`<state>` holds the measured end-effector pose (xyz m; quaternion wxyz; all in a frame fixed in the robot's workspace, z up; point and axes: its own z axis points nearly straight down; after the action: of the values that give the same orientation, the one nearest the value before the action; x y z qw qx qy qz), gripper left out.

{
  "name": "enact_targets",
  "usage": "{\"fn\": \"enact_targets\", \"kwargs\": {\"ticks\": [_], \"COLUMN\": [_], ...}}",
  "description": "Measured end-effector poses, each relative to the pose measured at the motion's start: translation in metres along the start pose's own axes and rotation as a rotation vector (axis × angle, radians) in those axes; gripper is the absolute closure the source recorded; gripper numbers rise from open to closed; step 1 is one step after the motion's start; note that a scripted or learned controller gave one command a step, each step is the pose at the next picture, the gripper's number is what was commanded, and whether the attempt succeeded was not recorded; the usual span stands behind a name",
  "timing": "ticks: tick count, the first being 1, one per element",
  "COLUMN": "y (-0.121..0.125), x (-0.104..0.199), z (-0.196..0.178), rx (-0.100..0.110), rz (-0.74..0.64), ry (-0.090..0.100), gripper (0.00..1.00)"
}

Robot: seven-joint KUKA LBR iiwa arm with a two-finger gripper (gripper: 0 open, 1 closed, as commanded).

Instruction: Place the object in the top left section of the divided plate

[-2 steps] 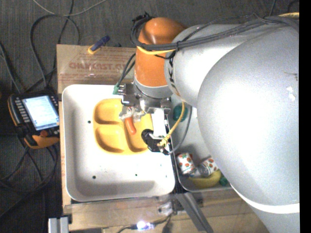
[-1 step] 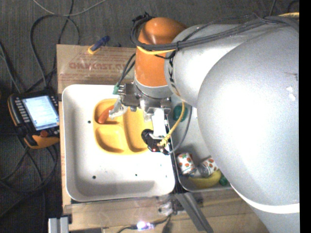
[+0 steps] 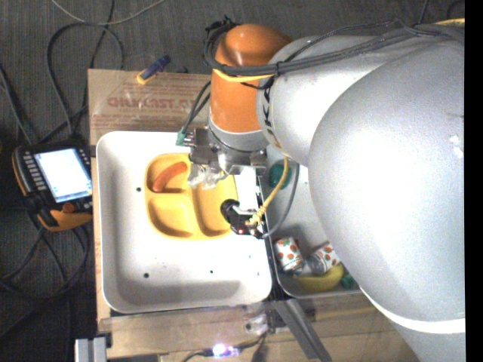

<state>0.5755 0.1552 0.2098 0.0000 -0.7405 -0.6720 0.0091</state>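
Hovering low over the plate (image 3: 181,206), your gripper (image 3: 205,173) sits mid-frame, just right of the plate's upper-left section, where an orange piece (image 3: 172,173) already lies. That looks like the task's object, so you're likely at the drop or just past it. The wrist blocks the tips, so I can't tell how they're set or whether anything is between them. The plate rests in the left bin (image 3: 121,277); in the right bin (image 3: 283,285), lower right of centre, two spotted cups (image 3: 290,253) wait by something yellow (image 3: 321,280).
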Motion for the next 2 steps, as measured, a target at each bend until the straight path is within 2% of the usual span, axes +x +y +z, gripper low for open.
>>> {"fn": "enact_targets", "kwargs": {"ticks": [1,2], "y": [0.0000,-0.0006], "x": [-0.0002,0.0007], "z": [0.0000,-0.0048], "rx": [0.000,0.008], "rz": [0.001,-0.001], "ry": [0.000,-0.004], "gripper": [0.00,1.00]}}
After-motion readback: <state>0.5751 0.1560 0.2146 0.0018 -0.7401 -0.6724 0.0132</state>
